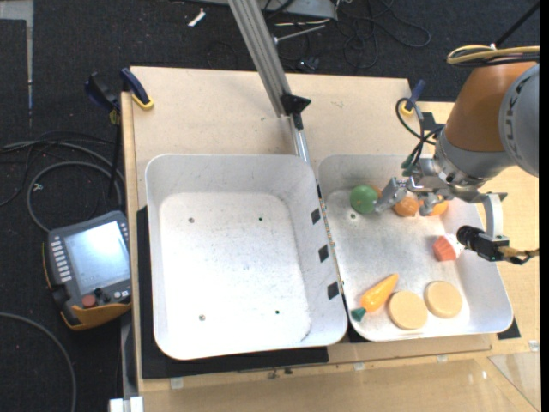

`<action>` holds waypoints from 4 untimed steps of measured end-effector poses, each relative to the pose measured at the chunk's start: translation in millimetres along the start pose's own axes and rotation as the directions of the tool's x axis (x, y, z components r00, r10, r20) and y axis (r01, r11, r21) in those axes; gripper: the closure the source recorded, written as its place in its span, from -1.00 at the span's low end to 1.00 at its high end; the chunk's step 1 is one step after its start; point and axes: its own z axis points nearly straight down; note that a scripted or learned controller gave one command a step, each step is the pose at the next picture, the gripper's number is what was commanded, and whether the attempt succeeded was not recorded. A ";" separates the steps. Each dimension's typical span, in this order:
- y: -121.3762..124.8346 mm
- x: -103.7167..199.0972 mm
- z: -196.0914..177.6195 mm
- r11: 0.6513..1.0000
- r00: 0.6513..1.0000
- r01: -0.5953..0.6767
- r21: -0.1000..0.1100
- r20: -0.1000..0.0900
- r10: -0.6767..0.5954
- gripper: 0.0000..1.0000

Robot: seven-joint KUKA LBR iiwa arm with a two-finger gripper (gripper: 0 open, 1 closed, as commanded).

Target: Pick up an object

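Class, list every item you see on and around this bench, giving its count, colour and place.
Bins: 2, white, side by side on bench.
Ball: 1, green, right bin, far left.
Orange object: 1, by the claw, right bin.
Block: 1, red, right bin, right side.
Carrot: 1, orange, right bin, near edge.
Discs: 2, tan, right bin, near edge.
Pendant: 1, grey, floor left of bench.
Arm: 1, grey and orange, from right.
Claw: 1, over right bin.

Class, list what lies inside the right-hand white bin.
Right-hand bin: green ball, orange object at the gripper, red block, carrot, two tan discs. The arm covers the bin's far corner.
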 end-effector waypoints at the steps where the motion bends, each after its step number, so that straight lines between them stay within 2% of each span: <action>1: 9.7 0.4 51.8 1.000 1.000 0.003 -0.002 0.001 -0.003 -1.00; 2: 10.7 -0.3 38.1 1.000 1.000 0.000 -0.007 0.002 0.000 1.00; 4: 5.6 13.2 -77.7 1.000 1.000 0.004 -0.014 0.003 -0.004 1.00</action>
